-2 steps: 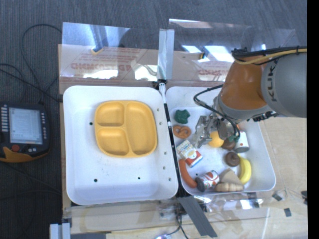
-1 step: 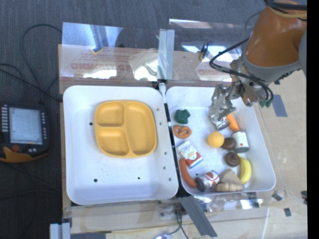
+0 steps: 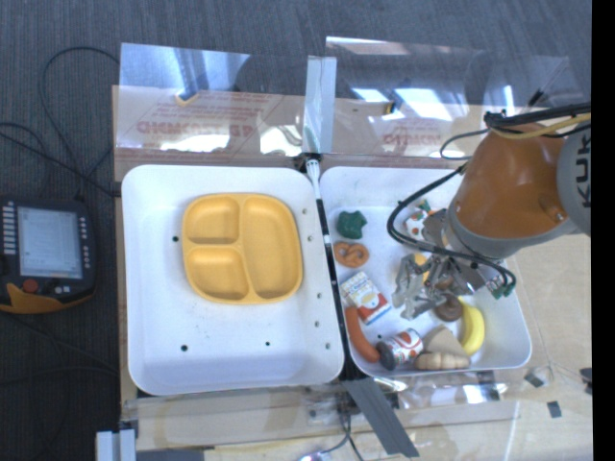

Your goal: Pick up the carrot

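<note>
"KU" readable on arm (image 3: 575, 185); other print too blurred.

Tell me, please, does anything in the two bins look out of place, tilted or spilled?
Nothing looks spilled or damaged. The yellow divided plate lies flat in the left bin. In the right bin the toy foods lie loosely jumbled; the carrot lies slanted by the left wall, and the gripper hangs above the middle, away from it.
</note>
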Controlling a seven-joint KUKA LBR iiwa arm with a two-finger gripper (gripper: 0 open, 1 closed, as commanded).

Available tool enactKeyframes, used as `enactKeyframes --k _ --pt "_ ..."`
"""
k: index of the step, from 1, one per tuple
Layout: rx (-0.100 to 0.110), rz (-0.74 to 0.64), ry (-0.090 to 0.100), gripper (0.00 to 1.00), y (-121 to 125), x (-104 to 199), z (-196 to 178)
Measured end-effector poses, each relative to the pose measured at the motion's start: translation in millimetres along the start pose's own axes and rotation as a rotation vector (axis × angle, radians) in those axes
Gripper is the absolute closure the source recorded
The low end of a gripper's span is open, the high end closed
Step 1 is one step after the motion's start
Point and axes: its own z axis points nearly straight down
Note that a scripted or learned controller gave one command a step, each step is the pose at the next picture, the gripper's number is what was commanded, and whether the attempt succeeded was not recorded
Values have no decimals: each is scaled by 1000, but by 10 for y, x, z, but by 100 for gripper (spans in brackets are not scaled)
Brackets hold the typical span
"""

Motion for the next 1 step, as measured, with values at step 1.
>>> enactKeyframes --k 1 --pt "7 -181 -9 100 -673 173 -366"
